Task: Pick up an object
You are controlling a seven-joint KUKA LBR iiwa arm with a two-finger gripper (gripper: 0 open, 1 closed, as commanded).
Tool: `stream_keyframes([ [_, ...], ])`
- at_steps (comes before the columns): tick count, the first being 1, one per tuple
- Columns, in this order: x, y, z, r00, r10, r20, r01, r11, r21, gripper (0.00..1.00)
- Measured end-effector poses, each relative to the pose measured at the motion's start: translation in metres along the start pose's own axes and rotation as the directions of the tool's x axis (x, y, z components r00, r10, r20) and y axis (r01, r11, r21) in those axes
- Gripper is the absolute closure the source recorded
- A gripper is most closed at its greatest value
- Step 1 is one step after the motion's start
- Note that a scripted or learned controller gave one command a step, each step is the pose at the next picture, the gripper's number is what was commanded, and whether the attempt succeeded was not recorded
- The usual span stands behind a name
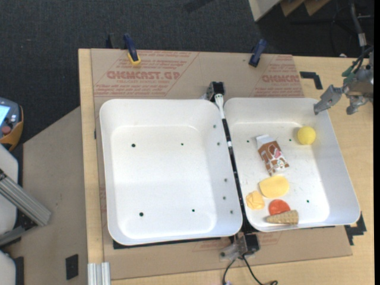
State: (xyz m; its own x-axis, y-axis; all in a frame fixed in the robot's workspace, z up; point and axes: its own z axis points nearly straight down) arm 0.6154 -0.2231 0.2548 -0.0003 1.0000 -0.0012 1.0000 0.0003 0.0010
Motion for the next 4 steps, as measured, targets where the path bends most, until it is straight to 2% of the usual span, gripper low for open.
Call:
stream_keyframes([
  [1, 0.003, -0.004, 0.16, 1.0, -0.003, -0.006, 0.003, 1.0, 0.0, 0.0],
  [2, 0.125, -0.047, 0.169, 1.0, -0.006, 0.004, 0.006, 1.0, -0.002, 0.0],
  [3, 0.043, -0.064, 0.17, 1.0, 0.007, 0.002, -0.007, 1.0, 0.0, 0.0],
  [4, 0.095, -0.139, 0.168, 1.0, 0.001, -0.005, -0.001, 1.0, 0.003, 0.0],
])
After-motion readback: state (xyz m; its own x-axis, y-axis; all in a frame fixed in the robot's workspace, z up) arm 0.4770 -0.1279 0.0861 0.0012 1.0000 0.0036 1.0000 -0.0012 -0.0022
